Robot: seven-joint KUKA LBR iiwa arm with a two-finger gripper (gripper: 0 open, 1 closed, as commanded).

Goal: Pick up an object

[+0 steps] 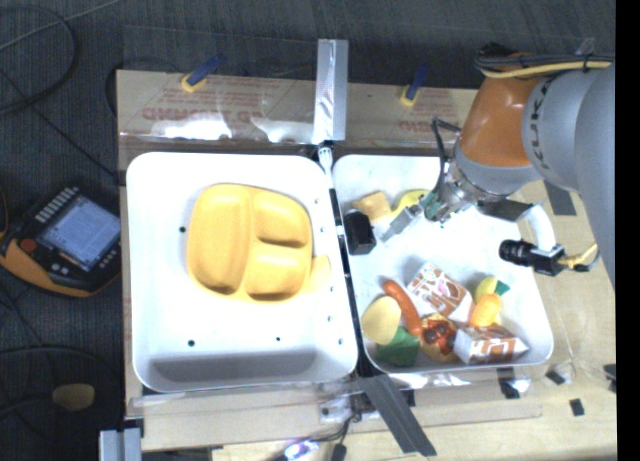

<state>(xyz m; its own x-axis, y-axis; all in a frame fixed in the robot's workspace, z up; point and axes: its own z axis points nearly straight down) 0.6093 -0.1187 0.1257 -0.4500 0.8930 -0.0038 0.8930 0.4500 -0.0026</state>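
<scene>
Glossy yellow plastic tray (250, 241) in smooth white plastic bin (160, 344).

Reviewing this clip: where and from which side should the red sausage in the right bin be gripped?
Grip the red sausage across its narrow middle, coming straight down from above. It lies flat and slanted, so its long sides offer opposing faces. The yellow round piece crowds its lower left side, so closing near its freer upper end seems safer.

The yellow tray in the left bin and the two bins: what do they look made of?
Yellow tray: probably moulded plastic, smooth with a soft sheen and rounded compartments. Left bin and right bin: likely thin formed plastic, glossy white with rounded corners; enamelled metal can't be excluded.
</scene>
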